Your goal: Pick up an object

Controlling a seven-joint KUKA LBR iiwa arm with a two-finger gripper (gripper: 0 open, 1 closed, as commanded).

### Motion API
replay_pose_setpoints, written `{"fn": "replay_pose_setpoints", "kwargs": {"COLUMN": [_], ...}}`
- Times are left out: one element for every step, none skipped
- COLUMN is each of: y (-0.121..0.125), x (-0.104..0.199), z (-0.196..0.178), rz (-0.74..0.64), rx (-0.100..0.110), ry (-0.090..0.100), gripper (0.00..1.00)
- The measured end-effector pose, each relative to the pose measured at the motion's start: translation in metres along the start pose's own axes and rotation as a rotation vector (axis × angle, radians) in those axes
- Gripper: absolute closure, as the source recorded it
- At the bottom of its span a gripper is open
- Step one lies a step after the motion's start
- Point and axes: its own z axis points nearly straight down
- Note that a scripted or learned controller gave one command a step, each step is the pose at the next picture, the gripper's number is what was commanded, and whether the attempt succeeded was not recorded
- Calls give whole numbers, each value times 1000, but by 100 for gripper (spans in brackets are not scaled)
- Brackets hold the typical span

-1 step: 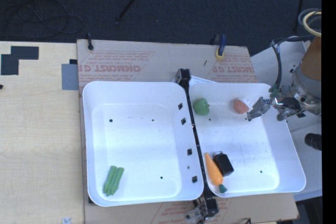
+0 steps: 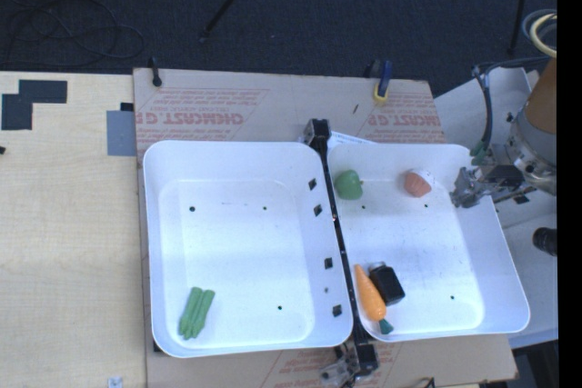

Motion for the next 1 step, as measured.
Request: {"fn": "replay_pose_setpoints", "kwargs": {"y": [10], "x": [80], "z": [26], "rz": [-7], "rx": [3], "ry": [4], "gripper": [100]}}
